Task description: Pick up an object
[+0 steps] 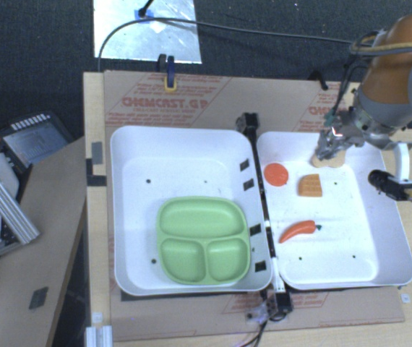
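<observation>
Leftward, the green tray (203, 238) sits in the left bin (130, 150). In the right bin (387, 244) lie an orange disc (276, 173), a red pepper (297, 230) with its long axis tilted up to the right, and a tan block (309, 186). At upper right the gripper (329, 152) hangs over a pale piece (328, 162); whether it has hold of it cannot be told.

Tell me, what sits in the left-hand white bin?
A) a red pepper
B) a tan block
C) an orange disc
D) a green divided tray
D: the green divided tray lies in the left bin; the other small pieces sit in the right bin.
</observation>
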{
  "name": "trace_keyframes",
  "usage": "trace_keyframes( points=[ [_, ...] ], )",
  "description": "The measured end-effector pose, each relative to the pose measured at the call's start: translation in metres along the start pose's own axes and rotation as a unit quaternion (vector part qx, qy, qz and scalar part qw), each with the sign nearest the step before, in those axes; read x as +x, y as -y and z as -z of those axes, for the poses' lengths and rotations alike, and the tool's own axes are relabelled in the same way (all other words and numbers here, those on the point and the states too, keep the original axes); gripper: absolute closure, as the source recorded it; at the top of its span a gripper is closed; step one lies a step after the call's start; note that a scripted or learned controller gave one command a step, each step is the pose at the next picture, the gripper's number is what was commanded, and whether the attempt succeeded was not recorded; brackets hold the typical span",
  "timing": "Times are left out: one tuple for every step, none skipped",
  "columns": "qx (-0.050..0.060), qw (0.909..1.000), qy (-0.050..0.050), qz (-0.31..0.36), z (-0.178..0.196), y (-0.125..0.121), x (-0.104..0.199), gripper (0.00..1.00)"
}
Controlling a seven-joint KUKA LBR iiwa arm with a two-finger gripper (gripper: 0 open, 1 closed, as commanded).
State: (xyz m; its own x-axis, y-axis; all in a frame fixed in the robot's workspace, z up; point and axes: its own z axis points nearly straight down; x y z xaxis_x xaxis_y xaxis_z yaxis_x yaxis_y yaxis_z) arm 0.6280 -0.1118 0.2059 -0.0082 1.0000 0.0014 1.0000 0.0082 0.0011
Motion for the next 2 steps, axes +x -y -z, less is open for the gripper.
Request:
trace_keyframes(
  points=[
    [0.0, 1.0, -0.001, 0.001, 0.015, 0.014, 0.052, 1.0],
    [0.0, 1.0, -0.001, 0.001, 0.025, 0.025, 0.1, 1.0]
  ],
)
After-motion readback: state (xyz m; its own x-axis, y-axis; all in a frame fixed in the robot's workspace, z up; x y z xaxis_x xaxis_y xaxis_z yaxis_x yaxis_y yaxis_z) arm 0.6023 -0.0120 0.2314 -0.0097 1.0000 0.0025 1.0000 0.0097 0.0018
